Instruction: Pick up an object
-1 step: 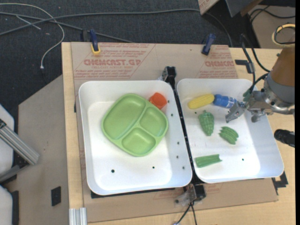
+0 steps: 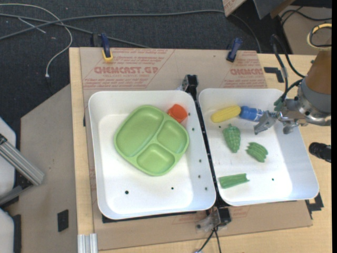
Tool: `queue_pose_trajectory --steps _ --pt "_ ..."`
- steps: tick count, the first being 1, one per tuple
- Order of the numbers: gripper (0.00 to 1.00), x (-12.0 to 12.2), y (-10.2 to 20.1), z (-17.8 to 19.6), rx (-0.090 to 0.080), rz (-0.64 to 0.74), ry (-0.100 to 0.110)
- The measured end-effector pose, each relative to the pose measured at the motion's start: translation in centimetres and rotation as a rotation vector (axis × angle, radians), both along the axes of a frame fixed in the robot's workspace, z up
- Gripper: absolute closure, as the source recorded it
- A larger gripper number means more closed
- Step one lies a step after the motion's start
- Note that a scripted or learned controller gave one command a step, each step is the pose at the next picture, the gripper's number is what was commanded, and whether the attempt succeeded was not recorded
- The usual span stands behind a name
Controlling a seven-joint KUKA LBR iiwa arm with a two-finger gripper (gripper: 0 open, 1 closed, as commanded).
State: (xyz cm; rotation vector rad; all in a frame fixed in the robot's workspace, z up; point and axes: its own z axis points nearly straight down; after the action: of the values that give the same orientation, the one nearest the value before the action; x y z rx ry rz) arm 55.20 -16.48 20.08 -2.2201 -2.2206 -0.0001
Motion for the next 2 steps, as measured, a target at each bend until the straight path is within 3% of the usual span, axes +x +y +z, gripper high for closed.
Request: queue_pose_trajectory --steps 2 --pt "0.00 -1.5 0.0 -10.4 0.000 -0.001 0.000"
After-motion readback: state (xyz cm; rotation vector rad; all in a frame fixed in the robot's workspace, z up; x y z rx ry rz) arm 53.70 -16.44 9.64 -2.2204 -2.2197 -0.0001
